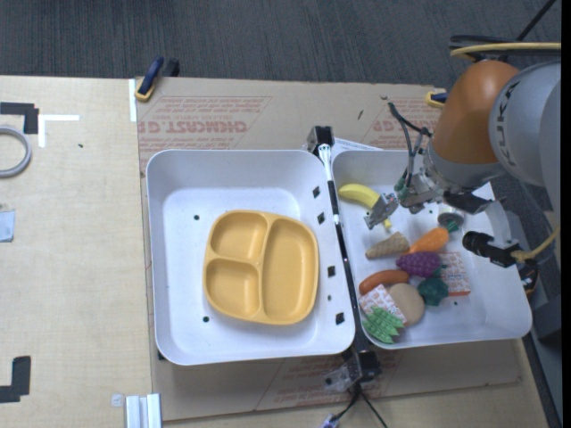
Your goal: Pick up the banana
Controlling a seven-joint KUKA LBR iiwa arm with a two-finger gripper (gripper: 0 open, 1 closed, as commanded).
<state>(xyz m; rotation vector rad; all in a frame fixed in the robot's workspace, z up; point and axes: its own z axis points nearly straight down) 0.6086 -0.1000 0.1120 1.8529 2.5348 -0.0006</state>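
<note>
The arm [500, 123] bends down over the right bin [500, 324]; gripper [385, 210], fingers apart, hovers just beside the banana [359, 194].

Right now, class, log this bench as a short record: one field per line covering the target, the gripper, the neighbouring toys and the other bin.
target: yellow plastic banana, lying at the far left of the right white bin
gripper: metal two-finger gripper, just right of the banana, nothing seen between its fingers
neighbours: tan cone, orange carrot, purple grape bunch
left white bin: holds a yellow three-compartment tray
task state: banana not yet lifted
</note>
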